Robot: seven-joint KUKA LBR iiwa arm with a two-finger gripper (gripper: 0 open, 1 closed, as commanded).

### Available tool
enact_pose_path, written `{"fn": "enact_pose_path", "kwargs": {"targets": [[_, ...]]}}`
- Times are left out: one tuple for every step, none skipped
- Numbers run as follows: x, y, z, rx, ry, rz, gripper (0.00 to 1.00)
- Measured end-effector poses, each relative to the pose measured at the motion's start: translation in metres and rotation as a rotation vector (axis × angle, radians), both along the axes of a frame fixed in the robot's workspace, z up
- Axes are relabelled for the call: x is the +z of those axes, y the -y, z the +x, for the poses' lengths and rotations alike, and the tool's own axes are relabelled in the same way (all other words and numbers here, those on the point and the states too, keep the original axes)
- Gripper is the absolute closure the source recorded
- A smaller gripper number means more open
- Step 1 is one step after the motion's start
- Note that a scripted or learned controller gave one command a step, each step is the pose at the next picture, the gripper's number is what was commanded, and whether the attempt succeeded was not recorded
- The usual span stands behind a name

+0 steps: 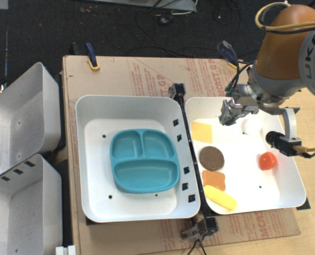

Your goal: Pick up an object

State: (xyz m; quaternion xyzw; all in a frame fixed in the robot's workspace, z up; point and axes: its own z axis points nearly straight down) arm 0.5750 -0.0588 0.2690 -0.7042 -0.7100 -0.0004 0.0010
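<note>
From the camera above the bench, two shallow white bins sit side by side on a brown cardboard sheet (pixel 147 70), parted by a black divider strip (pixel 189 153). The left bin (pixel 93 116) holds one thing, a teal plate (pixel 144 160) with three compartments, lying flat near the bin's middle. The right bin (pixel 285 190) holds five loose things: a pale yellow square slice (pixel 202 131) near its left wall, a round brown disc (pixel 212 158) just below that slice, an orange piece (pixel 214 179) below the disc and touching or nearly touching it, a yellow banana-like piece (pixel 220 198) lying at a slant just below the orange piece, and a small red ball (pixel 267 161) well apart from the others toward the right wall. The grey arm with its orange band reaches in from the right, and the gripper (pixel 228 116) hangs over the upper part of the right bin, just to the right of the yellow slice; whether it is open or closed cannot be told, and nothing can be seen gripped in it. Two more white bins (pixel 24 116) stand tilted off the bench at the left. A yellow-and-blue clamp (pixel 92 57) sits at the cardboard's upper left edge.
</note>
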Motion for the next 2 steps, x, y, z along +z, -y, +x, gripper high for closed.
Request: {"fn": "enact_pose_path", "kwargs": {"targets": [[-0.008,-0.063,-0.005,0.001,-0.001,0.000,1.00],[-0.027,-0.117,-0.018,0.000,-0.003,0.000,1.00]]}}
